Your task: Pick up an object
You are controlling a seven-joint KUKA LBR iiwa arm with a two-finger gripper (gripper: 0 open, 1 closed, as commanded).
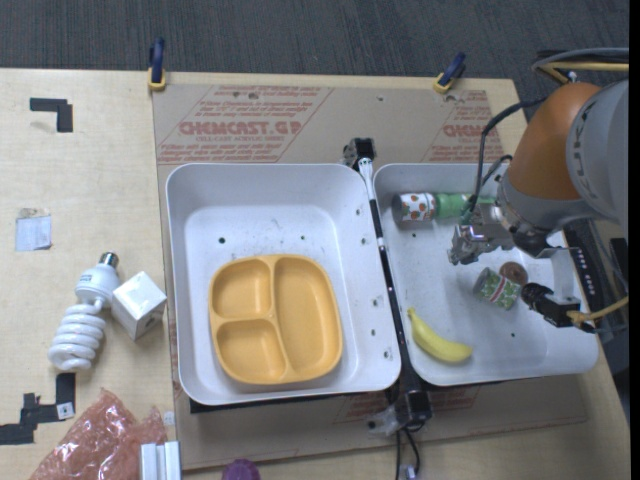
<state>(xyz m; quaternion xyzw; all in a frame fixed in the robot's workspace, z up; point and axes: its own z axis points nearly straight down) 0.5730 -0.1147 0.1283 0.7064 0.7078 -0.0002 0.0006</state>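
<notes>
Approach step, nothing visibly gripped. Claw (pixel 466 245) low in right bin (pixel 440 358); cannot tell claw state. Small cup (pixel 498 287) at claw's 4 o'clock, banana (pixel 439 339) at 6. Next: centre over cup, descend, close.

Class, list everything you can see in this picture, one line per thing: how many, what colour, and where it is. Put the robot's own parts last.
Bins: two, white, side by side on the bench.
Divided tray: one, yellow, in the left bin.
Banana: one, yellow, right bin, near edge.
Bottle: one, green, lying at the right bin's far edge.
Small cup: one, green-patterned, right bin.
Light bulb: one, white spiral, left of the bins.
Cube: one, white, beside the bulb.
Clamps: two, blue, far board edge.
Arm: one, grey and orange, right.
Hand: one, over the right bin.
</notes>
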